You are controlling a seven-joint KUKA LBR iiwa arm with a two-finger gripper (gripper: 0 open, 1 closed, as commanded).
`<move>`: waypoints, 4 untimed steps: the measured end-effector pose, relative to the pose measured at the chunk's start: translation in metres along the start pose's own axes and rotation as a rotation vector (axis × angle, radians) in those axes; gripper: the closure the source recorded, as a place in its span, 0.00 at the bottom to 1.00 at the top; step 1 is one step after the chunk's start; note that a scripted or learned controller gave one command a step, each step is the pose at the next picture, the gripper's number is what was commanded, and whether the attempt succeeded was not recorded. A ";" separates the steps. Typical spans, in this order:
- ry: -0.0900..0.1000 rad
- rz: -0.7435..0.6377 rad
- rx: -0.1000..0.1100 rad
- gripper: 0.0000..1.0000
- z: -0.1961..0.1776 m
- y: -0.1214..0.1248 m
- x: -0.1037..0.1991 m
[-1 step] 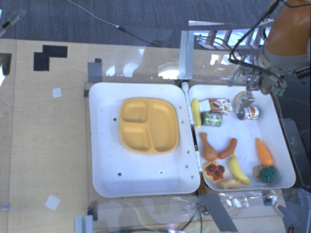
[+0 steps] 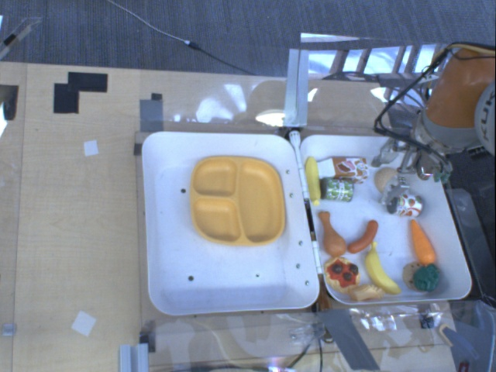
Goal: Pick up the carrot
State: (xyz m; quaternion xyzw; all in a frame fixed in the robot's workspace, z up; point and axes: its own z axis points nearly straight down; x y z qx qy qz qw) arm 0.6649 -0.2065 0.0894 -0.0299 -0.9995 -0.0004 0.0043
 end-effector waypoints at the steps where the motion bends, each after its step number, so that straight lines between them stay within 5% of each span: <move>1: -0.019 0.211 -0.001 0.00 0.001 -0.002 0.069; 2: -0.022 0.268 0.000 0.00 0.001 -0.009 0.156; 3: -0.034 0.261 0.001 1.00 -0.012 -0.007 0.152; 4: -0.030 0.147 0.004 1.00 -0.146 -0.009 0.155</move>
